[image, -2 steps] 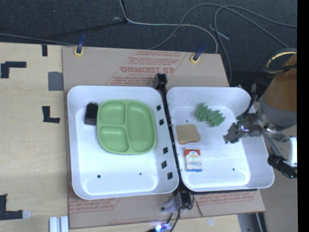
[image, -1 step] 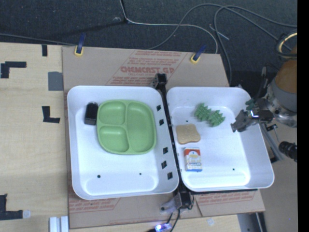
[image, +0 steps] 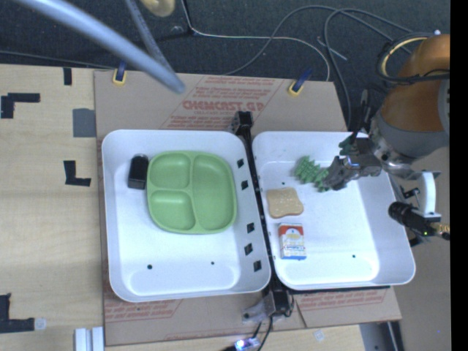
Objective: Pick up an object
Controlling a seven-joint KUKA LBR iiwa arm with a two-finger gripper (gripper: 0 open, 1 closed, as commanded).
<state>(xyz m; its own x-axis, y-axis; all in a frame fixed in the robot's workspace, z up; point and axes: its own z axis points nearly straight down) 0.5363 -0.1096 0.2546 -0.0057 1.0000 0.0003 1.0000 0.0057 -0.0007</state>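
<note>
Arm and two bins at the approach to a pick. Reaching in from the right, the hand (image: 338, 172) sits low over the right bin (image: 365, 269), its dark tips at the edge of a green leafy toy (image: 310, 171); whether the hand is spread or pressed together cannot be told, since its tips merge with the dark wrist hardware, and nothing can be seen pinched between them. The green toy, just beside the hand on the side away from the arm, is judged the likeliest target because it lies nearest. Further from the hand, toward the bin's front, lie a tan bread-like slice (image: 284, 202) and, beyond that, a small red and white carton (image: 292, 241); all three sit apart from one another, which leaves room for a descent on any of them. Well away from the hand, past the central divider, the left bin (image: 131, 276) holds a green divided plate (image: 192, 192) with a small black block (image: 137, 172) touching or just beside its far rim. Both bins rest on cardboard on the counter (image: 44, 218).
</note>
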